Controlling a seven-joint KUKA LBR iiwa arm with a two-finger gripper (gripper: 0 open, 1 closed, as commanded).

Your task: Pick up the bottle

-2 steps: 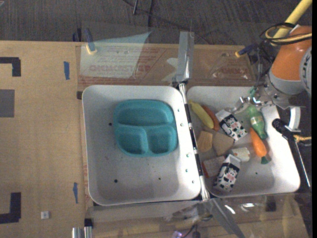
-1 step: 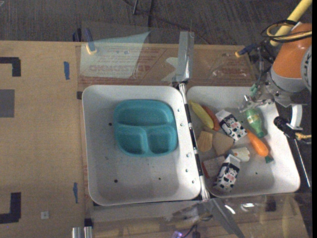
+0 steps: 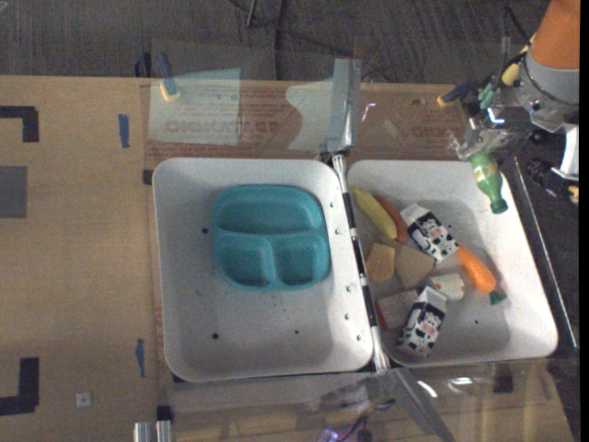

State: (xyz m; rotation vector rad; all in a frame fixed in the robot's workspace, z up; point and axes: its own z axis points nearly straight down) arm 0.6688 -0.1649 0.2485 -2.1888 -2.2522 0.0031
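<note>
The cardboard-covered bench (image 3: 74, 247) carries two shallow white bins side by side. The left bin (image 3: 184, 320) holds a teal divided tray (image 3: 269, 236) lying flat near its middle. The right bin (image 3: 529, 325) holds a scatter of toy food: a yellow banana (image 3: 374, 213) close to the divider with a slim orange-red piece just beside it, two small cow-patterned milk cartons (image 3: 431, 233), one in the upper middle and one near the front edge, a few flat tan slices (image 3: 411, 267) between them, and an orange carrot (image 3: 478, 271) lying slantwise toward the right wall. The grey arm with its orange band (image 3: 558, 35) comes in at the upper right corner. The gripper (image 3: 480, 145) hangs over the far right corner of the right bin, and the green bottle (image 3: 488, 180) sits directly under it, its pale upper end up among the fingers and its green body hanging below. The bottle's long axis runs nearly upright, tilted a little so that its lower end points down and slightly rightward, over the bin's floor near the right wall. The fingers appear closed around the bottle's top, gripping it; how wide the gap is cannot be read at this size.
</note>
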